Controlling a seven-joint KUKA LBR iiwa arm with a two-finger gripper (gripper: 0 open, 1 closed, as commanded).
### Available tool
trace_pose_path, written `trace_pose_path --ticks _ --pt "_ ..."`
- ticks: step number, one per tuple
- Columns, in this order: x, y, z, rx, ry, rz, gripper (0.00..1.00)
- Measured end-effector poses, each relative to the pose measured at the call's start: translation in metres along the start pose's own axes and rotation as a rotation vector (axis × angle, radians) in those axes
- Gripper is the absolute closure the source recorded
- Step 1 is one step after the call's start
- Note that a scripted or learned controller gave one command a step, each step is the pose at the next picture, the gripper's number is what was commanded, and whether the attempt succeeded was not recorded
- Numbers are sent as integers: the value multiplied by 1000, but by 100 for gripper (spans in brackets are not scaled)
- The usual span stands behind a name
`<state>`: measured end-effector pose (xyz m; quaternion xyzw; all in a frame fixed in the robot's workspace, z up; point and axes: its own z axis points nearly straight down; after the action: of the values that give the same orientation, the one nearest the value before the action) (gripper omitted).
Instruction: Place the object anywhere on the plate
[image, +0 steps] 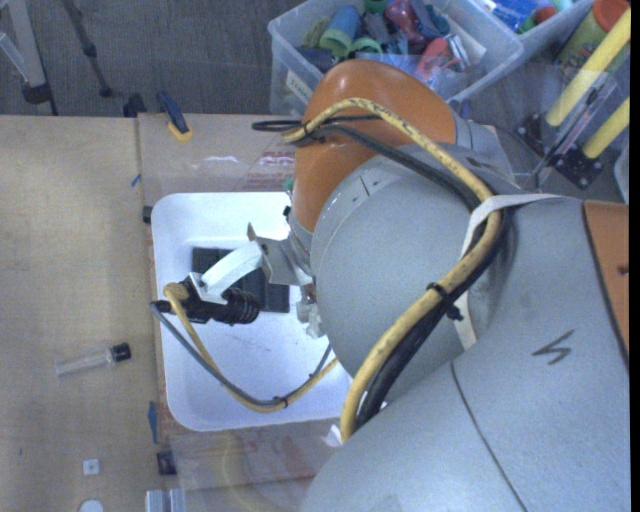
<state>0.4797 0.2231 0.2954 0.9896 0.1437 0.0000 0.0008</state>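
Note:
My arm's grey body (400, 290) and orange band (375, 110) hang low over the white bin (185, 380) and hide its right side. The wrist end reaches the bin's middle left, with a white bracket (232, 268) and a black connector (225, 308) on a yellow cable (215, 375). Under the bracket lies a dark black block (208, 259). I take it for part of my gripper (265, 292), but it could be an object in the bin. What lies beneath the wrist is covered.
The wooden bench (70, 220) stretches to the left, with a small clear tube with a black cap (92, 358) on it. A blue clip (177, 122) sits by the bin's far corner. Clear tubs of coloured toys (390, 40) stand at the back.

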Motion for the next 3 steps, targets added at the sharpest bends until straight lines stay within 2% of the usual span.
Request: trace_pose_path --ticks 1,2,3 --pt "49 22 -77 -1 4 90 100" --pt "-2 3 45 2 -5 -62 100" --pt "-1 -2 88 4 -6 -542 100"
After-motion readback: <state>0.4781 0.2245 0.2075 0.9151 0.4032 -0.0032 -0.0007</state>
